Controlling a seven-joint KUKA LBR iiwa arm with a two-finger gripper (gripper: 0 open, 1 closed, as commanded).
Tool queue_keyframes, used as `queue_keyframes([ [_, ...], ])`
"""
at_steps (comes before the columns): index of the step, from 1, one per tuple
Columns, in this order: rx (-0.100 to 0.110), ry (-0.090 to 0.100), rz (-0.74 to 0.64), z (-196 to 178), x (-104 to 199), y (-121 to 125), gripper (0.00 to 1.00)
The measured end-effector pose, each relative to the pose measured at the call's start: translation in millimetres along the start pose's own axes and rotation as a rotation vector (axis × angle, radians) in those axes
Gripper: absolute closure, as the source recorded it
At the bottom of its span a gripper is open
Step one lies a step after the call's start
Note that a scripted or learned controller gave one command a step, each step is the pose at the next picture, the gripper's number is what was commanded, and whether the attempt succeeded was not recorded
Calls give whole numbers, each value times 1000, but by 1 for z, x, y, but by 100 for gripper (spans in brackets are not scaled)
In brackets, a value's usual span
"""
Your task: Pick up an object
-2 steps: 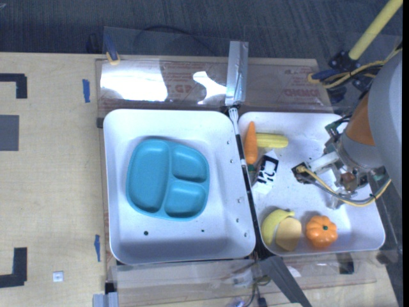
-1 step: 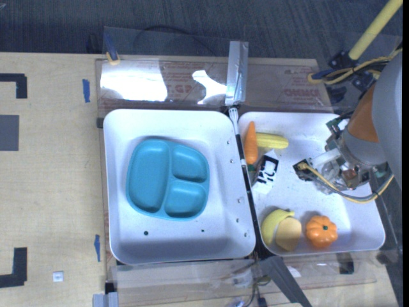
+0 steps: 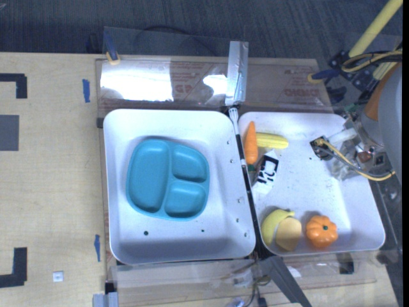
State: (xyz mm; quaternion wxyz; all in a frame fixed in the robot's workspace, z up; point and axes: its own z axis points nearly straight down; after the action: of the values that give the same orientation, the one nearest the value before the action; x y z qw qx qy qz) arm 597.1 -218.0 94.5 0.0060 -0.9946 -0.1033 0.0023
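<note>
My gripper (image 3: pixel 335 160) hangs over the upper right part of the right bin (image 3: pixel 358 200), reaching in from the right edge. Nothing shows in its grasp. An orange carrot (image 3: pixel 251 142) lies along the bin's left wall, with a yellow banana (image 3: pixel 271 141) just beside it. Below them sits a black-and-white object (image 3: pixel 267 169). At the bin's front lie a yellow-green fruit (image 3: pixel 281 226) and a small orange pumpkin (image 3: pixel 321 230), well below the gripper.
The left bin (image 3: pixel 121 139) holds a blue divided plate (image 3: pixel 168 178). A ridge where the two bins meet runs between them (image 3: pixel 244 171). Bare white floor lies in the middle of the right bin, between the gripper and the objects.
</note>
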Motion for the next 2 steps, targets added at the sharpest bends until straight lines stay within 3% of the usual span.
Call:
queue_keyframes([
  [1, -15, 8, -72, -102, 2, 4, 100],
  [2, -16, 9, -73, -196, -76, -11, 100],
])
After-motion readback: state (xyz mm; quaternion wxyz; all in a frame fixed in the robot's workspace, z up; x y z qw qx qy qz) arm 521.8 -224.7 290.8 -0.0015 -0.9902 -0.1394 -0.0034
